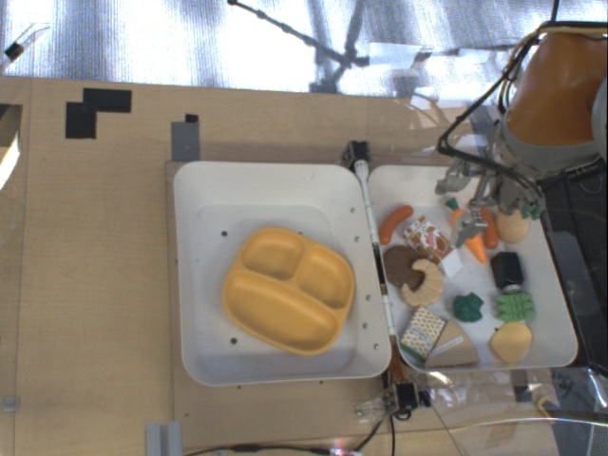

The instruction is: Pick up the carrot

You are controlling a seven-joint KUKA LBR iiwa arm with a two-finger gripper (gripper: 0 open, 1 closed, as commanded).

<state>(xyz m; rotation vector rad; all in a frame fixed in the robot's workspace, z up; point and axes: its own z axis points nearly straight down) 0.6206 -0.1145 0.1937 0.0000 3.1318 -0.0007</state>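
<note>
The carrot [479,237] is a small orange toy lying in the right bin [562,335], near its far right part, with its tip pointing toward the front. My gripper [478,200] hangs directly over the carrot's far end, fingers spread and open. Nothing shows between the fingers, and the carrot rests on the bin floor. The grey arm with its orange band [560,88] reaches in from the upper right.
Around the carrot lie a red sausage [395,223], a patterned packet [427,238], a croissant [424,282], a black block [506,270], green pieces [514,305], a pale fruit [511,342] and a tan ball [514,226]. A yellow divided plate [289,289] sits in the left bin [204,255].
</note>
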